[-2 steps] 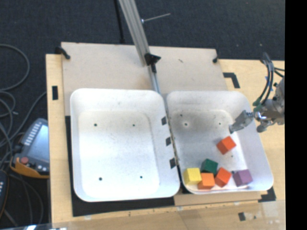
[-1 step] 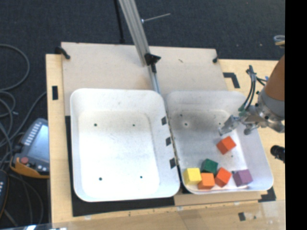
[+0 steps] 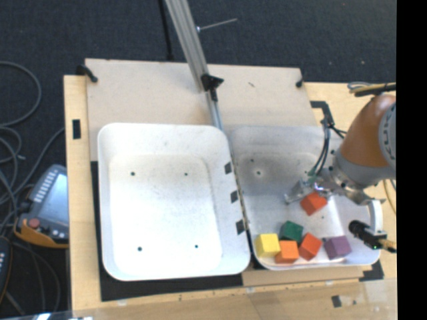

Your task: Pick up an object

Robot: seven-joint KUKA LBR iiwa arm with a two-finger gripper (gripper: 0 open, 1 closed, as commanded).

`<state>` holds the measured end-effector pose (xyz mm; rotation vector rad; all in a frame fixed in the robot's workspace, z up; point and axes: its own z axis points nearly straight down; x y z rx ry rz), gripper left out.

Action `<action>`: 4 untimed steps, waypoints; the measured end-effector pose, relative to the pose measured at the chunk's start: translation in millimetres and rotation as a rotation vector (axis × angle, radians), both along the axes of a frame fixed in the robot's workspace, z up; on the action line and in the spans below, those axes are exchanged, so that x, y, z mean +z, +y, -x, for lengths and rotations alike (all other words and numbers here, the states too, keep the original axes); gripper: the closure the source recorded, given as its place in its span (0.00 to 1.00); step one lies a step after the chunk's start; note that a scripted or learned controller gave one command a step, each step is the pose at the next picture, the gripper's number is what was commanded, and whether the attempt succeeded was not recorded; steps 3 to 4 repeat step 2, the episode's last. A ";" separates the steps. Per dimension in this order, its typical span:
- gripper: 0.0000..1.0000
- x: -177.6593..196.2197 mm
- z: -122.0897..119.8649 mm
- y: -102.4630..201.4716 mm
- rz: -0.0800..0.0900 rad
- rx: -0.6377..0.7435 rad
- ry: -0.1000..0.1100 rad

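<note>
Arm point(image 3: 365, 142) reaches in from the right, wrist bent down over the right bin point(image 3: 267, 145). Claw point(image 3: 308, 193) sits low in that bin, w/ a red-orange block point(image 3: 313, 203) right at its tip, just below and touching or nearly so. Can't tell if the claw is open, closed or gripping: the fingers merge w/ the grey hardware, and the block looks under the tip rather than clearly between anything. So no hold claimed.

The block's tilted look suggests it's either lifted a bit or nudged on an edge; can't say which. Judgement: this is the grasp step, w/ the red-orange block as the likely target since it's apart from the rest and the claw is on it.

Other blocks lie below the claw along the bin's near wall, prob. slid there since the floor slopes to the rim: green point(image 3: 291, 230) nearest the claw, yellow point(image 3: 269, 243) below-left, orange point(image 3: 288, 251) beside it, a second red point(image 3: 310, 245) straight below, purple point(image 3: 337, 246) below-right. They're packed touching each other, which makes them harder picks than the lone block.

Left bin point(image 3: 120, 145) is well left of the claw. Metal post point(image 3: 187, 35) stands above-left, behind the bins.

Risk: block slips if the grip is only on a corner.
</note>
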<state>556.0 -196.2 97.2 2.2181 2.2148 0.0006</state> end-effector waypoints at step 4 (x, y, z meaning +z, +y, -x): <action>1.00 11.7 33.3 35.5 -0.003 -0.006 -0.002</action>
